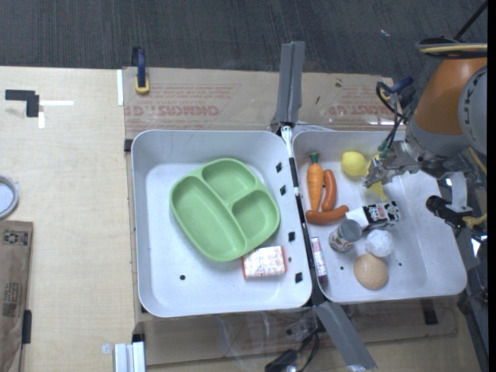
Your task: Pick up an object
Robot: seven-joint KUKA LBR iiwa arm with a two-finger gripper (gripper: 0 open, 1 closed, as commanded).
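My gripper (380, 170) hangs over the back of the right bin (434, 285), just right of a yellow lemon (353, 163). A bit of something yellow shows right under it. Left of the lemon lie an orange carrot (314, 183) and two reddish sausages (328, 202). Nearer the front sit a small black-and-white object (381, 212), a small can (344, 235), a white ball (380, 243) and a tan egg-shaped object (371, 271). The left bin (155, 285) holds a green divided plate (225, 208) and a pink-and-white box (264, 263).
The grey arm with its orange band (453, 91) fills the right edge, with cables beside it. A grey divider post (291, 84) stands between the bins at the back. A blue-and-yellow clamp (139, 70) sits on the cardboard behind the left bin.
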